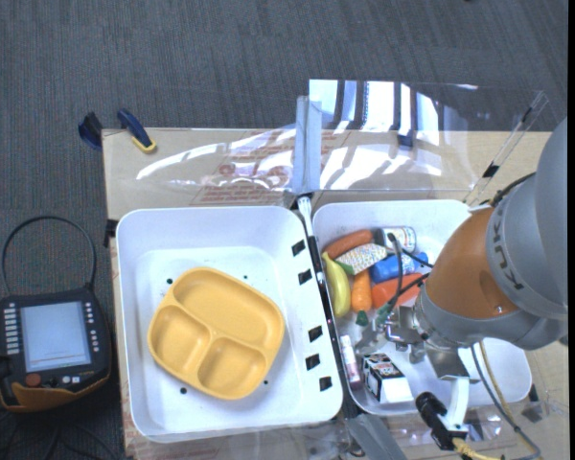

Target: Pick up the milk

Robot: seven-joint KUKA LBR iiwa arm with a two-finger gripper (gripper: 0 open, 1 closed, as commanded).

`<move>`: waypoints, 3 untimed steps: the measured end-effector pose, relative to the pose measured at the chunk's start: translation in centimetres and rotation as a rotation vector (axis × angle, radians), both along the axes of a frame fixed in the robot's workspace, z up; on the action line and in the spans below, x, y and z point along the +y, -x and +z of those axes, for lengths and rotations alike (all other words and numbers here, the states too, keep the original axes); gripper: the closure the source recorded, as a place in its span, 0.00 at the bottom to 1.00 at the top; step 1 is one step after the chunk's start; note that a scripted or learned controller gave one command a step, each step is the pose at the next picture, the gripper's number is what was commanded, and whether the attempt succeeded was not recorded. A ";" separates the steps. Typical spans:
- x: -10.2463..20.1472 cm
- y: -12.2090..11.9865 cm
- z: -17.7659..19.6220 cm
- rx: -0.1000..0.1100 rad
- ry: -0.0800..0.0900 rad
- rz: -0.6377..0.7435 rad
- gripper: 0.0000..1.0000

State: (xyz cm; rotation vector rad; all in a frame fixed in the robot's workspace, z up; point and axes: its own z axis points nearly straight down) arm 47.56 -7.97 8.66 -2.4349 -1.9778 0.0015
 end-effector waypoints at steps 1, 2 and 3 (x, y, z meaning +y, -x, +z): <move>0.1 -0.1 0.8 0.002 -0.001 0.004 1.00; 0.1 -0.1 0.8 0.002 -0.001 0.005 0.00; 0.2 -0.1 1.7 0.004 -0.004 0.010 1.00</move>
